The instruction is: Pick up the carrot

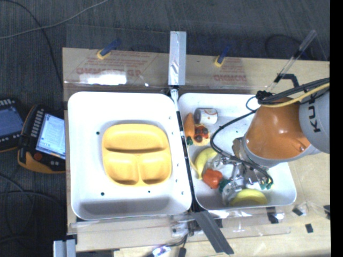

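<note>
A dark grey carpeted floor surrounds the wooden bench, with black cables trailing across it. On the bench sit two shallow white bins side by side: the left bin, well away from the gripper, holds a yellow divided tray, and the right bin is the one the arm works in. A handheld control pendant lies off the bench at the far left.

The arm, with its orange band, hangs over the right bin, and the gripper points down among the items near the bin's front edge. Whether it is spread or closed cannot be told, as the cluttered mechanism hides this.

The carrot lies up and to the left of the gripper, against the bin's left wall, clearly apart from it. Between carrot and gripper rests a banana. A second yellow fruit lies just below the gripper, and a red-orange item sits just to its left. A small white cylindrical container lies beyond the carrot, near the bin's rear.
</note>
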`<action>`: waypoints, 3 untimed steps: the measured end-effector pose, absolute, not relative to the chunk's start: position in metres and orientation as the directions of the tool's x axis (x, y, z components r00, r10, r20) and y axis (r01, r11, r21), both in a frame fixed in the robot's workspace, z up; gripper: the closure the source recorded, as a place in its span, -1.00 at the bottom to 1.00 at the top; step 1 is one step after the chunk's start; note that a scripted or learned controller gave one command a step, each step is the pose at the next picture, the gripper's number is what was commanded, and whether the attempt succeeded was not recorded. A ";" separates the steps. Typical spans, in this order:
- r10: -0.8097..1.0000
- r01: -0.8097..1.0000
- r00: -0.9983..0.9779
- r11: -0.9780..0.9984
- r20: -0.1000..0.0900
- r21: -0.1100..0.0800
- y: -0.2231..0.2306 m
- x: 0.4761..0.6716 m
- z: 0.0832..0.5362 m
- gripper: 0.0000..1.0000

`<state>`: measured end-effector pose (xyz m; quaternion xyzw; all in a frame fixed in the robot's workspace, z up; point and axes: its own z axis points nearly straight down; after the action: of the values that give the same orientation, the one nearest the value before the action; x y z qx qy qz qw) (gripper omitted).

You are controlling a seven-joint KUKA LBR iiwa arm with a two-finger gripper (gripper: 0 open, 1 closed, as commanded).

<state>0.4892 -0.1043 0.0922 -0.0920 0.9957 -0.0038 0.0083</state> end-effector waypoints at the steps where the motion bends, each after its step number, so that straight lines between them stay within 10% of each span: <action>1: 0.217 0.217 -0.976 0.976 -0.004 0.002 -0.130 0.508 0.258 -1.00; 2: 0.092 0.092 -0.996 0.996 -0.002 -0.001 -0.137 0.485 0.244 -1.00; 3: -0.003 -0.003 -1.000 1.000 -0.006 -0.001 -0.223 0.486 0.379 -1.00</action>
<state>0.4861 -0.2232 0.3791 -0.0014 1.0000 -0.0007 0.0032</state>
